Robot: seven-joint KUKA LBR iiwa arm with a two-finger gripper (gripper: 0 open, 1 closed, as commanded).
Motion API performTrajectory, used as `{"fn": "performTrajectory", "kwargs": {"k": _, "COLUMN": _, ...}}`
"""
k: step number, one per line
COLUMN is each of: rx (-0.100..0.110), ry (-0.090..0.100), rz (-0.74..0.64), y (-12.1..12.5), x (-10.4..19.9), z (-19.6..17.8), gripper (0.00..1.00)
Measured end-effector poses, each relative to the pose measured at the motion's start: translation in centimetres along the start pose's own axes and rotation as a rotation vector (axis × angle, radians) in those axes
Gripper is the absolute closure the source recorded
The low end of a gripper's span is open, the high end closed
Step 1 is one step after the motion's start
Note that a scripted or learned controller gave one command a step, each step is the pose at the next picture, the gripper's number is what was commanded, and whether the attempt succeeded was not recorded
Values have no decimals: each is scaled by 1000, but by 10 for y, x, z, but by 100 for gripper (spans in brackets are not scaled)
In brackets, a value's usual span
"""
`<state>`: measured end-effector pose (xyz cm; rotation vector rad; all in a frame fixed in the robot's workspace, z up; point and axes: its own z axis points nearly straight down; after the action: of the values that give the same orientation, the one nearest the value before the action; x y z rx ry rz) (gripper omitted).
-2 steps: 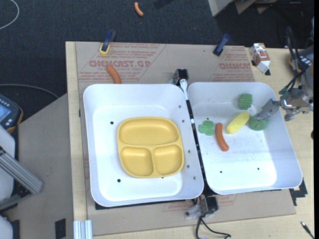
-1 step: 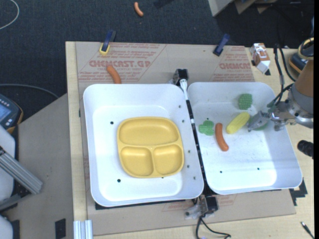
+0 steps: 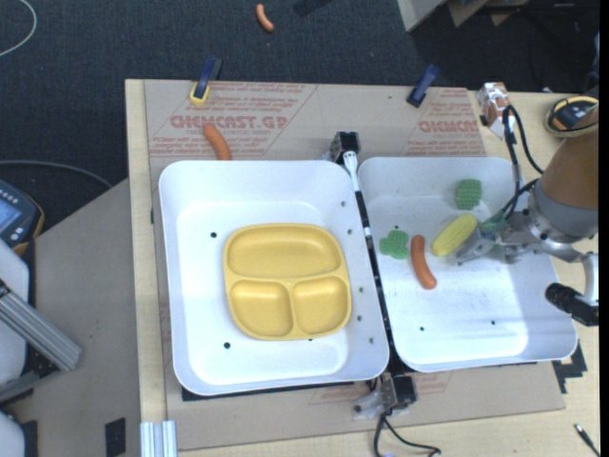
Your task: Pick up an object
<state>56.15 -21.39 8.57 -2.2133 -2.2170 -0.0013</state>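
Observation:
The right bin (image 3: 476,331) holds a yellow corn cob (image 3: 453,235), an orange sausage (image 3: 422,261), a small green leafy piece (image 3: 394,245) and a second green piece (image 3: 467,194). My gripper (image 3: 474,248) is low in this bin, just right of the corn cob's lower end and seemingly touching it. The grey arm with its orange band (image 3: 571,174) reaches in over the bin's right rim. Nothing is lifted; all the items lie on the bin floor.
The left bin (image 3: 190,255) holds a yellow divided plate (image 3: 285,280). Another orange sausage (image 3: 218,142) lies on the cardboard behind the left bin. Blue clamps (image 3: 205,81) (image 3: 423,85) grip the board's far edge.

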Motion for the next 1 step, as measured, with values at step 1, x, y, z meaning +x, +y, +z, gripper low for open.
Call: {"fn": "performTrajectory", "kwargs": {"k": 1, "rx": -5, "ry": -5, "rz": 1, "y": 1, "x": -1, "z": -13, "gripper": 100}}
